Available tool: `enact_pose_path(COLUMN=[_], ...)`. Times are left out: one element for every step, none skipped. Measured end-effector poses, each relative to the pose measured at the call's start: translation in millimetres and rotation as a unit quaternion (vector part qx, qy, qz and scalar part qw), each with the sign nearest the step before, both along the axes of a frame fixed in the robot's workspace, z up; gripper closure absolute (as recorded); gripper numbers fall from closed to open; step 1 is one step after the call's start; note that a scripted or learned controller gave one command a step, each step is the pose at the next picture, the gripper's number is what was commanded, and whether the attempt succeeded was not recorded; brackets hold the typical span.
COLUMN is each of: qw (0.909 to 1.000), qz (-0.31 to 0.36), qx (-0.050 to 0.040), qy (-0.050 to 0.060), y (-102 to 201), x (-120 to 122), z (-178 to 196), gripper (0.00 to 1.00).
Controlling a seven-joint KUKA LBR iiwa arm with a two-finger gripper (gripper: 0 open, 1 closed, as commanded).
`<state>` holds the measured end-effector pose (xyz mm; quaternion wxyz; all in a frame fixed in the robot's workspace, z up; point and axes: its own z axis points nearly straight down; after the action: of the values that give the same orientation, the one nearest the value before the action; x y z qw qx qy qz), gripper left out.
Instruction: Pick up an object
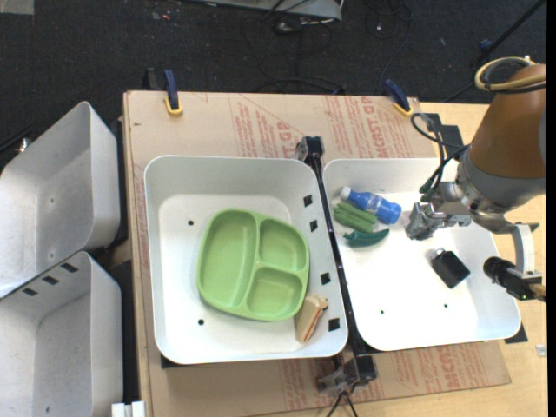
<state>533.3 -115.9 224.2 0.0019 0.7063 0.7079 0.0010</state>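
Two spare white tubs (52, 233) sit off the bench at nine o'clock, one above the other, tilted toward the camera. The bench itself is a brown board (252, 124) with red printing, held at its twelve-o'clock edge by two clamps with yellow tips (173, 101).

The left bin (165, 233) holds a light green divided plate (254, 265) with three compartments, lying flat near the bin's centre. At the plate's five-o'clock edge, touching its rim, a small tan wedge-shaped piece (308, 318) leans in the bin's corner against the wall.

The right bin (434, 320) starts just past the black divider between the two. In its ten-o'clock part lies a cluster: a blue and white bottle (372, 202) on its side, a light green piece (353, 217) pressed against it below, and a dark green curved piece (368, 238) just beneath that. Near the bin's centre, toward three o'clock, a small black block (450, 268) lies flat and apart from the cluster.

The gripper (424, 220) hangs above the right bin between the cluster and the black block, at the block's eleven o'clock, with cables running up behind it. Whether its fingers are spread or pressed together cannot be told from this angle, and nothing shows between them. The arm's orange band (512, 120) fills the two-o'clock corner.
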Motion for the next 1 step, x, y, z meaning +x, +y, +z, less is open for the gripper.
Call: enact_pose_path(qw=[1.0000], qz=[0.003], qx=[0.0017], qy=[0.002], y=[62.6], x=[6.1], z=[-4.4], gripper=[1.00])
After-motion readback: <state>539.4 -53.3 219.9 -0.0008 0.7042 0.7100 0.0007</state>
